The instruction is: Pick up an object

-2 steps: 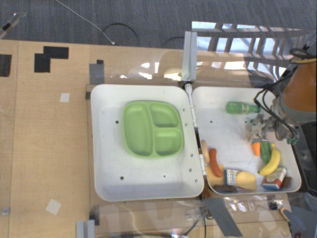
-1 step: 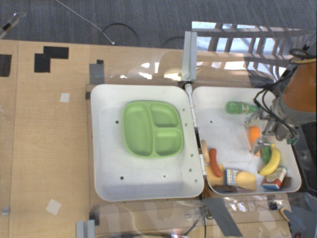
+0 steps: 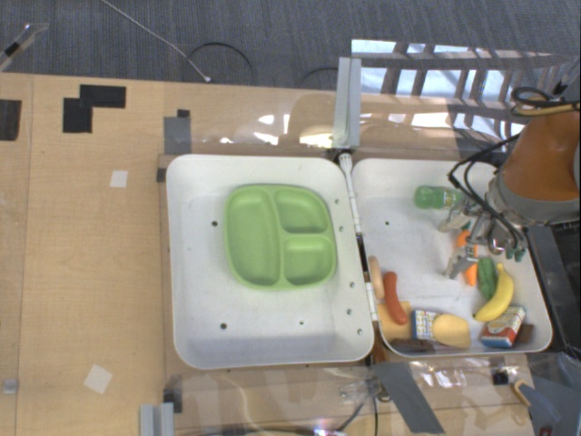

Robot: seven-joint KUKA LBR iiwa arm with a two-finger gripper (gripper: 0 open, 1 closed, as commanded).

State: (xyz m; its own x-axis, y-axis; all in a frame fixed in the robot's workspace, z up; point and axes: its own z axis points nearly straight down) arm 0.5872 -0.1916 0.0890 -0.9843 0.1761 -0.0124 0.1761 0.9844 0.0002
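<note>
Crowding is my worry: the right bin (image 3: 399,198) packs its things close, so if I close here I judge I could catch two at once, or nudge the banana (image 3: 497,300) aside and come up with nothing. My gripper (image 3: 471,254) hangs low over that bin's right half, and whether my fingers stand wide or narrow I cannot tell. The orange piece (image 3: 471,274) and the green piece (image 3: 487,275) lie just beneath my tips, touching or nearly so; the green bottle (image 3: 434,197) sits apart toward the far wall.
</note>
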